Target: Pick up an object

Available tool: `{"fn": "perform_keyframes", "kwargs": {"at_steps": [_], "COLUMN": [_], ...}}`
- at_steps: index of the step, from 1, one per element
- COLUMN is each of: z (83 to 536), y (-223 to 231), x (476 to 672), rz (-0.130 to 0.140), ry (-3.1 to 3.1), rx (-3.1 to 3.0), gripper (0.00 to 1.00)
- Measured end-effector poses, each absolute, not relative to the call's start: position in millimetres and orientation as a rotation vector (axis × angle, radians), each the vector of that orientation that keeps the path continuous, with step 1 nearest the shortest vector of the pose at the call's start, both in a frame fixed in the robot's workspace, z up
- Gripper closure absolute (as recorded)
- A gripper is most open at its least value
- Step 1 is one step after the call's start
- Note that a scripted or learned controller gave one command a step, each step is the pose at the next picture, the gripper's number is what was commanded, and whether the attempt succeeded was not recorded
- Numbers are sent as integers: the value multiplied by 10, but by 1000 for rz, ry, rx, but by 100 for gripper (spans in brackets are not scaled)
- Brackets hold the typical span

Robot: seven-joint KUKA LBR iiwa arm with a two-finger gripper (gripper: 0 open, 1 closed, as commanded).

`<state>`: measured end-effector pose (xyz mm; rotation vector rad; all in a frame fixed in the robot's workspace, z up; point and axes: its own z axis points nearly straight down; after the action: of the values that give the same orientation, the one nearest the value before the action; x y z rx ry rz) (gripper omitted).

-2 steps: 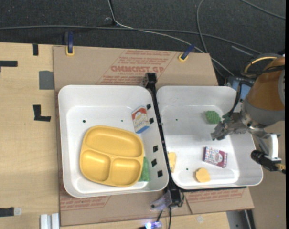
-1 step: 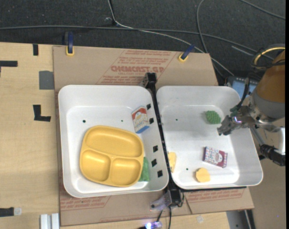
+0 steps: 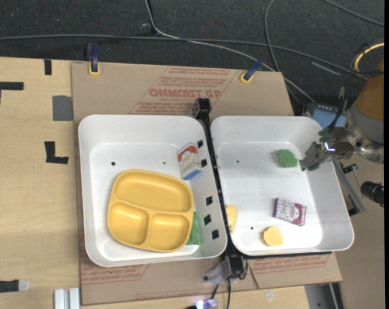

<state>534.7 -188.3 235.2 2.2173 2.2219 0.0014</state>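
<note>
The hand (image 3: 312, 158) is hanging over the right rim of the right bin (image 3: 335, 201), at the end of the grey arm (image 3: 368, 118) reaching in from the right, and whether it is apart or together cannot be told from this slant; nothing is showing in its grip. Just to its left, a small green bumpy object (image 3: 286, 158) is sitting on the bin floor near the upper right corner. Lower down, a maroon packet (image 3: 289, 212) is lying flat, with a yellow chunk (image 3: 272, 237) near the front wall and another yellow piece (image 3: 231, 216) by the left wall. In the left bin (image 3: 91, 172), a yellow divided tray (image 3: 150, 210) is resting beside a small carton (image 3: 190, 161) and a green item (image 3: 195, 229).
</note>
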Motion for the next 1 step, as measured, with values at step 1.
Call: {"fn": "perform_keyframes", "kwargs": {"at_steps": [1], "z": [2365], "y": [-1323], "x": [5220], "rz": [-1], "ry": [2226], "rx": [2219], "gripper": [100]}}
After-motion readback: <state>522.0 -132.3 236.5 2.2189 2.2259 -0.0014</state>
